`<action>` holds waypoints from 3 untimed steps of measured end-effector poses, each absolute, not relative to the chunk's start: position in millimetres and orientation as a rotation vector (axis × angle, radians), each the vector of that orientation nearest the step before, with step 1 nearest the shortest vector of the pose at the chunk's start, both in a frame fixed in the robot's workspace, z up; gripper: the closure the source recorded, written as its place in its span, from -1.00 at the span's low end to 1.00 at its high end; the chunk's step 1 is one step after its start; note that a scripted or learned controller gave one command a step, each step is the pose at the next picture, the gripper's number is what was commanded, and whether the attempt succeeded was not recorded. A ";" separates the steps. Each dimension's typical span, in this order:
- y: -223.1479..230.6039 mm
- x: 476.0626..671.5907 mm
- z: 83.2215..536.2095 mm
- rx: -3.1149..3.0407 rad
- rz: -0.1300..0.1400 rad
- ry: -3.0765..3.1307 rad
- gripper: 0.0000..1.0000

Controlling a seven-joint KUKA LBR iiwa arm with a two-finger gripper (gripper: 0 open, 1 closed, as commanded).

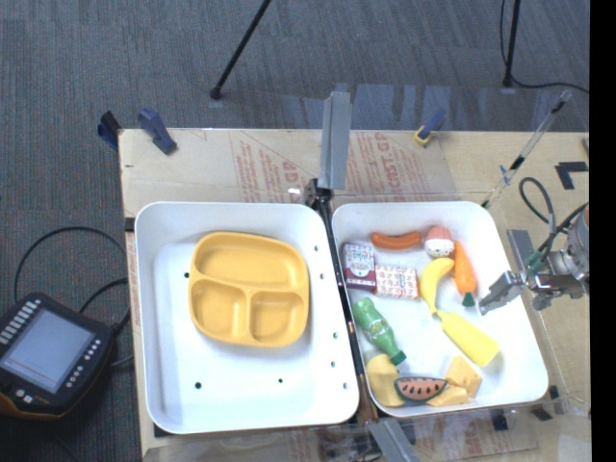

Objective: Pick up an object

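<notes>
White plastic walls keep the toy food corralled in the right bin, and the gripper sits at that bin's outer edge, its grey finger slanting in over the rim; whether it is open or shut I cannot tell from this angle, and nothing is seen between its tips. Nearest to it, just inward, lie the carrot and the banana, with the yellow bottle just below and inward. Farther in are the green bottle, the two small cartons, the sausage, and, down toward the near corner, the watermelon slice beside cheese wedges. Well beyond all of these, in the left bin, rests a yellow divided tray. Judging by the crowding, the carrot or the yellow bottle looks the easiest pick, being closest and partly free-standing.
</notes>
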State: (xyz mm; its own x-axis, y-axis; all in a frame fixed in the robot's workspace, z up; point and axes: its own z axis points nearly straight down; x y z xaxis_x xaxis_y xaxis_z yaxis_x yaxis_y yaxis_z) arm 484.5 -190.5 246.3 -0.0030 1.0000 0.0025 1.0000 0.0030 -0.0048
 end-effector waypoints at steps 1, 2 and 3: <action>-179.2 568.1 86.1 -2.075 0.000 -2.354 -1.00; -181.0 567.6 96.0 -2.081 0.000 -2.347 1.00; -127.4 582.2 202.3 -2.162 -0.008 -2.286 1.00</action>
